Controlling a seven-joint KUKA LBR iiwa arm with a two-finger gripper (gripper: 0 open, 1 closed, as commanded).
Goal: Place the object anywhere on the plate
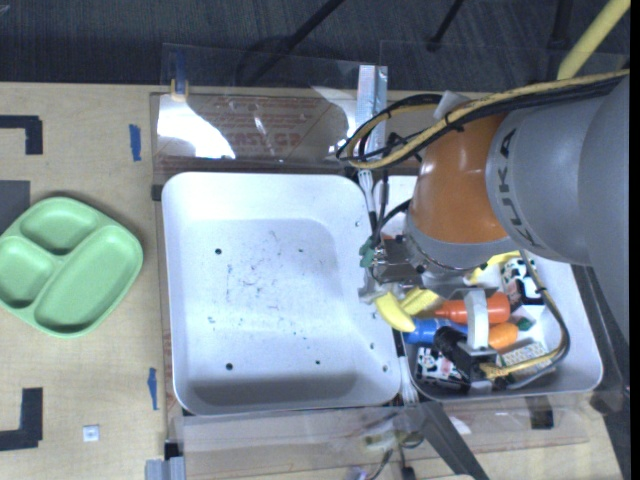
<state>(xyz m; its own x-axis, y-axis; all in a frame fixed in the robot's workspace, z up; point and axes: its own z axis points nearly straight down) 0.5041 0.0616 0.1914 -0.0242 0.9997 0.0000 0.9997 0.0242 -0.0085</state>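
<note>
Plate [68, 265]: a light green plate with three compartments, lying on the wooden desk [90, 128] at the far left, well apart from the bins.
Left bin [265, 288]: a shallow white bin in the middle, with some small dark dots and faint marks on its floor.
Clear panel [260, 123]: a transparent sheet standing behind the left bin, with reflections on it.
Arm [520, 183]: grey with an orange band, reaching in from the right and covering the back part of the right bin.
Tool [385, 268]: low over the left edge of the right bin, just above the yellow object; whether its fingers are apart or together I cannot tell (the wrist hides them).
Right bin [585, 363]: holds a pile of small things, close together.
Objects: a yellow object [405, 308] beside the tool, an orange object [460, 313], a blue object [425, 333], a black-and-white one [437, 365] near the front wall.
</note>
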